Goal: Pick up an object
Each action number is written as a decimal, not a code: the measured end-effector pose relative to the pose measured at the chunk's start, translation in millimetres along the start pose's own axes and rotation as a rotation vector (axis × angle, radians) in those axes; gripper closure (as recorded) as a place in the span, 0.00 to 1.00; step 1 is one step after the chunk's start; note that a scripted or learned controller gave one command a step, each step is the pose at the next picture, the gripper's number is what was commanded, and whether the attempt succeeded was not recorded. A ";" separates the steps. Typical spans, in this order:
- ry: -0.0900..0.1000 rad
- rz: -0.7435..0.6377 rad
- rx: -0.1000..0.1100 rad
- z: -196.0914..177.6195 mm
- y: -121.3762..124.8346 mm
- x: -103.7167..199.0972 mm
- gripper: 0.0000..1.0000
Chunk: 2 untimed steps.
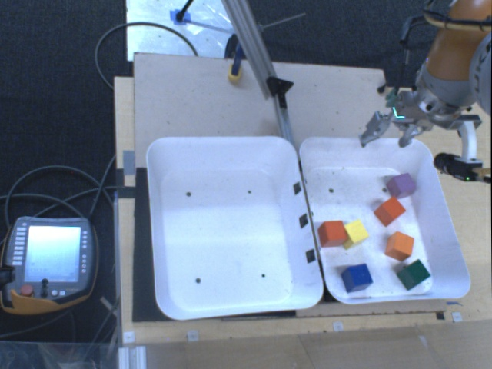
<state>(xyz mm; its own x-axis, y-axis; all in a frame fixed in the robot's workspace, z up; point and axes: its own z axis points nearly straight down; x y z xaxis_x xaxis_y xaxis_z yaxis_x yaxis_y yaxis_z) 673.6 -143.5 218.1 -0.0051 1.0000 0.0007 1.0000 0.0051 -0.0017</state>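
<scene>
The right bin [338,160] holds several small cubes: a purple one [400,184], an orange-red one [390,211], a red-orange one [332,233] touching a yellow one [356,232], an orange one [400,246], a blue one [357,277] and a dark green one [414,274]. My gripper [390,132] hangs over the bin's far rim, above and behind the purple cube. Its two fingers are spread apart with nothing between them.
The left bin [223,221] sits beside the right one, with black clips [303,220] along the shared edge. A metal pole [250,33] slants across the back board. A teach pendant [48,264] with cables lies at far left.
</scene>
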 end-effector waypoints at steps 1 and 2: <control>-0.002 -0.001 -0.003 -2.6 0.8 0.0 0.00; -0.001 -0.001 0.000 53.9 5.1 8.4 0.00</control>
<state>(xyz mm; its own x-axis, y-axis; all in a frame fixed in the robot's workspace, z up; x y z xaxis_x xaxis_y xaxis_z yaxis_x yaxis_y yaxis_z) 678.6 -135.0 164.2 -0.0063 1.0000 -0.0001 1.0000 0.0063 -0.0016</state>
